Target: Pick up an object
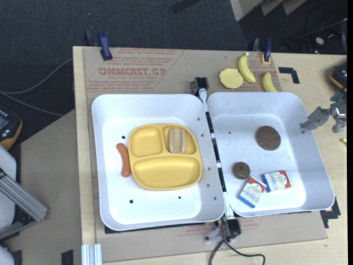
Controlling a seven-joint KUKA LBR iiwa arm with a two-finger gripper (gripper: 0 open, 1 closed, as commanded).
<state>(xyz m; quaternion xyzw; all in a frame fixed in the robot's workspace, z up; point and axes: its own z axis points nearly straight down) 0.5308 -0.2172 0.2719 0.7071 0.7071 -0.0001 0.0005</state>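
Note:
The right bin (309,164) holds a brown round patty (268,138), a smaller brown disc (241,170) and two small printed cartons (252,192) (276,180). In the left bin (105,120) lies a yellow divided plate (164,170) with a tan piece (176,140) in its upper right compartment. An orange sausage (124,159) rests beside the plate's left edge. My gripper (325,123) hovers over the right bin's far right rim, open, with nothing between its fingers. It is well to the right of the patty.
Behind the right bin, on the bench, lie two toy bananas (246,68) (268,81) and a yellow round piece (231,78). Blue clamps (103,44) (267,49) hold the board's back edge. A black hinge strip (212,148) separates the bins.

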